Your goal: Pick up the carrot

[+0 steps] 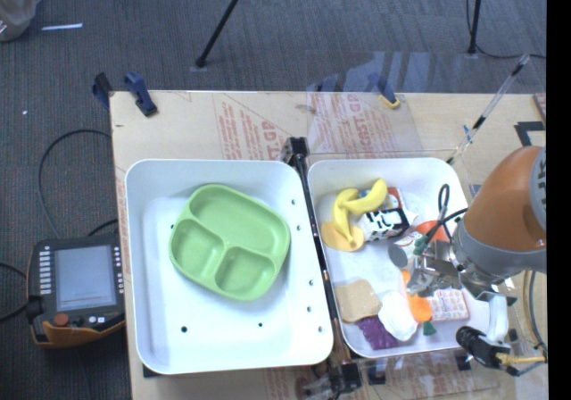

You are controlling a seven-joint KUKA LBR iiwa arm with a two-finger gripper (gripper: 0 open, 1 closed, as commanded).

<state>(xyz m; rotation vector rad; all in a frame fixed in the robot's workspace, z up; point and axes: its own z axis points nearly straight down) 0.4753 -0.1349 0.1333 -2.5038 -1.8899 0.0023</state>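
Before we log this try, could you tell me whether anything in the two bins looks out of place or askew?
Nothing looks spilled or broken. The green plate sits askew in the left bin. The right bin is a crowded jumble: banana, bread and carrot lie close together under the gripper.

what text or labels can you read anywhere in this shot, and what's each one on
Red print on the cardboard sheet under the bins: lettering and a triangle outline, upside down and too blurred to read.
Red print on the clear sheet behind the right bin: mirrored or inverted, not legible.
Black and white pack in the right bin: markings too small to read.
Pendant screen on the floor: nothing legible.
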